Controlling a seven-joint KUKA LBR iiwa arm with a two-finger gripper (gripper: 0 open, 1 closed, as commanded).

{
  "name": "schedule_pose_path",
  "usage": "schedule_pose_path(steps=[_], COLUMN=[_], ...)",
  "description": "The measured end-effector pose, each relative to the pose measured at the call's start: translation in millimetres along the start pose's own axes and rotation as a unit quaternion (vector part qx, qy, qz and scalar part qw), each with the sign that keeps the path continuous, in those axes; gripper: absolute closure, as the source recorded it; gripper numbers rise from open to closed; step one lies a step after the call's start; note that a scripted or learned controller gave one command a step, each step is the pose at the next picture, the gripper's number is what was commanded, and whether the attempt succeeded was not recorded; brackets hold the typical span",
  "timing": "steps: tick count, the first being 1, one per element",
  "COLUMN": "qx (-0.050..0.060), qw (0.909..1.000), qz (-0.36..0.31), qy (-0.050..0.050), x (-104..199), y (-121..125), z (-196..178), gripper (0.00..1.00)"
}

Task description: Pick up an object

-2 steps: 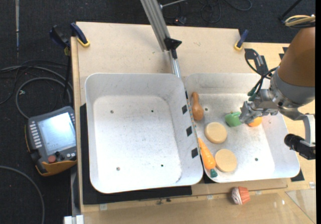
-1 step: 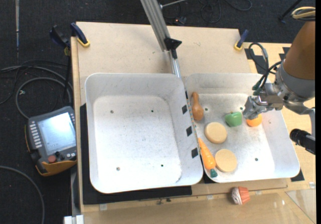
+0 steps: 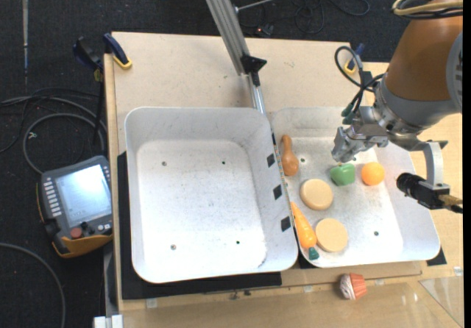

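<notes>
One small green round toy [image 3: 342, 174], glossy, just beneath gripper [image 3: 344, 153], beside orange ball [image 3: 372, 173]; grip state unclear.

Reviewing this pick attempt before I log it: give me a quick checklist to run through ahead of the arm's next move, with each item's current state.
1. gripper over the right bin: ok.
2. Target below it: green object, just under the gripper: ok.
3. Finger state: cannot tell.
4. Object held: not ok, nothing seen between the fingers.
5. Crowding: orange ball sits close beside the green object: not ok.
</notes>
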State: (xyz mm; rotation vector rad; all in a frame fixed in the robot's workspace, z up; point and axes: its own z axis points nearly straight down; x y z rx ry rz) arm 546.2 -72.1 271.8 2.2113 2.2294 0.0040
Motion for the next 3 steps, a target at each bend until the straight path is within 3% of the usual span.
schedule_pose_path(steps=[3], qx=[0.000], qw=[1.0000], qz=[0.001], qy=[-0.001], x=[137], y=[79], z=[14], gripper=[1.00])
